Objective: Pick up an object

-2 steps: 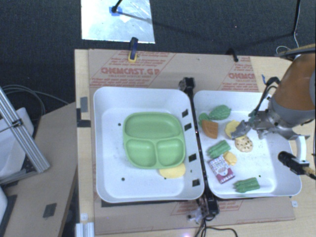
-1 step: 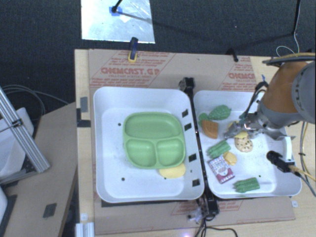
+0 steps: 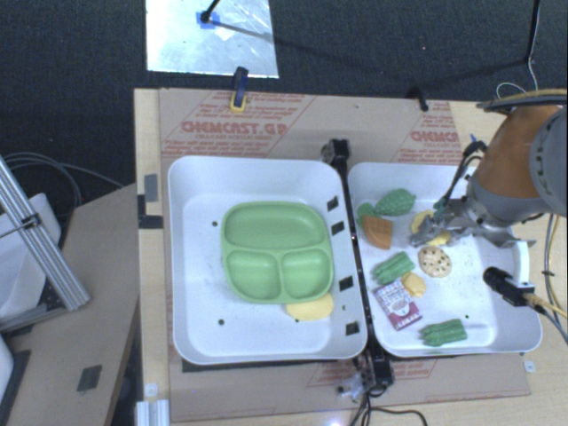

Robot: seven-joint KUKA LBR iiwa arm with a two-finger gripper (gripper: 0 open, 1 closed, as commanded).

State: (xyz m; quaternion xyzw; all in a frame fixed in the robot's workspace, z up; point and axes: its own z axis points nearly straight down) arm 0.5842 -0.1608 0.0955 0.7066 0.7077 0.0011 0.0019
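My gripper (image 3: 432,228) hangs low over the upper middle of the right bin (image 3: 506,327), on the arm that reaches in from the right. Its tip sits on a small yellow piece (image 3: 420,224) that is partly hidden under it. Just below it lies a round speckled cookie (image 3: 434,261). To its left are a green bumpy piece (image 3: 394,203) and an orange wedge (image 3: 379,232). Lower in the bin lie a green pickle (image 3: 393,266), a yellow-orange chunk (image 3: 414,284), a red-and-white packet (image 3: 398,305) and another green piece (image 3: 443,332).
The left bin (image 3: 191,264) holds a green divided plate (image 3: 276,250) with a yellow item (image 3: 311,308) at its lower edge. A black divider with clips (image 3: 346,238) runs between the bins. A black fitting (image 3: 502,286) juts over the right bin's right side.
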